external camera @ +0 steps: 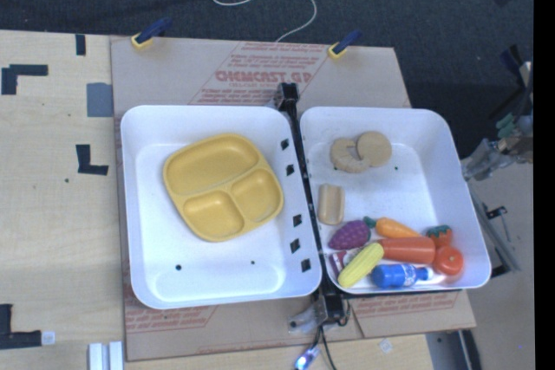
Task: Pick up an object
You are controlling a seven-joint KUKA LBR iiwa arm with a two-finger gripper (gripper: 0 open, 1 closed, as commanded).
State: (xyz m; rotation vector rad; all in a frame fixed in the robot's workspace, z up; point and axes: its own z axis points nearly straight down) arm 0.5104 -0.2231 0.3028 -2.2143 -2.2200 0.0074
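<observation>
Cardboard [260,74] covers the bench under two white bins. Nearest, along the lower edge of the right bin [451,143], lie a blue bottle [397,275], a corn cob [360,263], a tomato [448,260] and a red sausage [406,250]. Just above them sit purple grapes [350,233] and a carrot [396,229], then a tan block [330,204] and, farther up, two round cookies [360,152] touching. The left bin [139,186] holds a yellow divided plate [224,185]. At the right edge, outside the right bin, the gripper [487,159] hangs; its opening cannot be told.
</observation>
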